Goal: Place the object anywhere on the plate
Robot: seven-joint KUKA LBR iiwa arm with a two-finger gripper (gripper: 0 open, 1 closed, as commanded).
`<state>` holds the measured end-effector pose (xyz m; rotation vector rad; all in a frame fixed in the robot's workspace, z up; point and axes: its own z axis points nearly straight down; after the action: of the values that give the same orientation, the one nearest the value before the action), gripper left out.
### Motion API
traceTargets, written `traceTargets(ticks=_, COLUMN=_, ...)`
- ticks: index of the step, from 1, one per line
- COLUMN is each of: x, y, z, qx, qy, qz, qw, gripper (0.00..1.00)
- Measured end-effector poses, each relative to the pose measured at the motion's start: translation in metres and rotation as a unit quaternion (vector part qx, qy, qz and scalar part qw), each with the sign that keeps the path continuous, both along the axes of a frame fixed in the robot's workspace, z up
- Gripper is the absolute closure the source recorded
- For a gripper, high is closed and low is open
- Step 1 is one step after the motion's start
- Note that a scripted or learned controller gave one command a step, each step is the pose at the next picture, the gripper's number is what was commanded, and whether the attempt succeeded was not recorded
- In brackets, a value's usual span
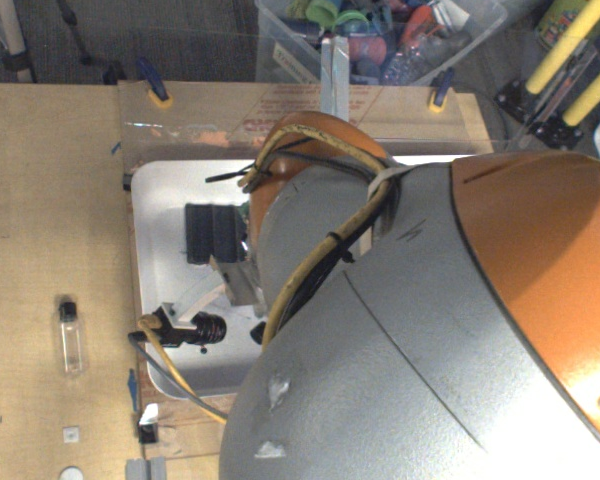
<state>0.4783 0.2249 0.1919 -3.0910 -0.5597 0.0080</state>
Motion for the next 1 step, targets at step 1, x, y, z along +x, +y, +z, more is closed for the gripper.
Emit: traceTargets(ticks=1, x=0.0625, y=-0.0006, z=-0.0655, qx=-0.0001, qy=-0.001, qz=0.035, qw=0.9994, gripper=1.00)
